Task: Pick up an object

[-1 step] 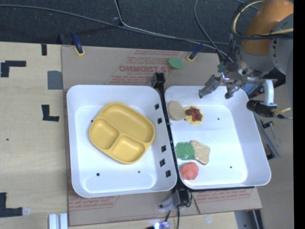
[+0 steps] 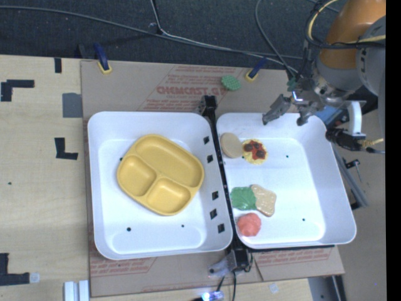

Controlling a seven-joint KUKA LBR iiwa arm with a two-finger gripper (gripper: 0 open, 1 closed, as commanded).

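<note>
My gripper (image 2: pixel 287 113) hangs open above the far edge of the right bin (image 2: pixel 313 168), its two fingers spread apart with nothing between them. In that bin lie a tan oval piece (image 2: pixel 231 145), a yellow round piece with a red topping (image 2: pixel 255 150), a green piece (image 2: pixel 242 197), a beige toast-shaped piece (image 2: pixel 264 200) and a red piece (image 2: pixel 249 224). All of them lie toward the bin's left side, below and left of the gripper.
A yellow divided tray (image 2: pixel 160 174) lies in the left bin (image 2: pixel 106 193). A small green object (image 2: pixel 230 83) sits on the cardboard behind the bins. Cables run across the dark floor at the back. The right half of the right bin is bare.
</note>
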